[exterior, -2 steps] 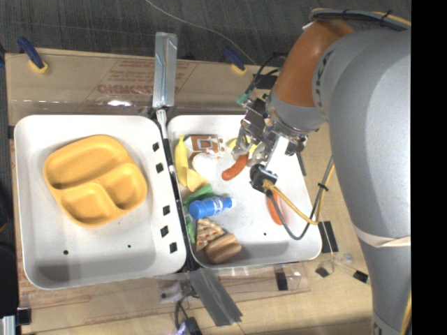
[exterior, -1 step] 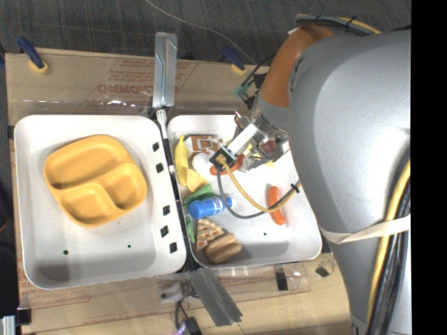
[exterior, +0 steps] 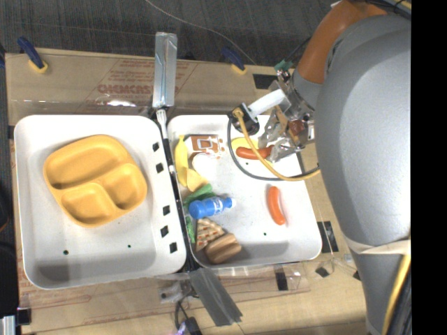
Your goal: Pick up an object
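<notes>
My gripper hangs over the back right part of the right bin, below the grey arm and its orange band. An orange sausage lies just left of the gripper, partly under a yellow cable loop. A second orange sausage lies apart, nearer the front right. Along the bin's left side sit a banana, a white and brown toy, a blue bottle, a green piece, a waffle-patterned wedge and a brown bun.
The left bin holds a yellow divided tray. A metal divider bar runs between the bins at the back. The arm's big grey body covers the right side of the bench.
</notes>
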Motion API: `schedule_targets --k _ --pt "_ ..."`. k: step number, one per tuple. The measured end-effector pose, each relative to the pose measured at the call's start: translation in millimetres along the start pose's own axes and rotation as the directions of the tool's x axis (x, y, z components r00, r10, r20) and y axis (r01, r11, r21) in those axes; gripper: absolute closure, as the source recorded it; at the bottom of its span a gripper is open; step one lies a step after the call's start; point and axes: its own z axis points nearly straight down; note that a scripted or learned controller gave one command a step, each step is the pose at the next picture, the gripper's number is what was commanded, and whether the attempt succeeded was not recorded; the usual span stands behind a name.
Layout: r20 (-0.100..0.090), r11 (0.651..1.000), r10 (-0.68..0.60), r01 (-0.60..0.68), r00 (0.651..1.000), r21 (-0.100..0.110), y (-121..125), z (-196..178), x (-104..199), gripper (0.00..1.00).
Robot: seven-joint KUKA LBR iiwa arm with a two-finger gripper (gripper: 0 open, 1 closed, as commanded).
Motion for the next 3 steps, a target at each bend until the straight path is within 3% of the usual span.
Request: schedule_targets --k 2,3 --pt "0.011 1.000 0.004 -0.004 1.000 0.005 -15 139 -85 1.00" --pt "0.002 1.000 0.029 -0.029 1.000 0.002 -26 180 -78 1.00"
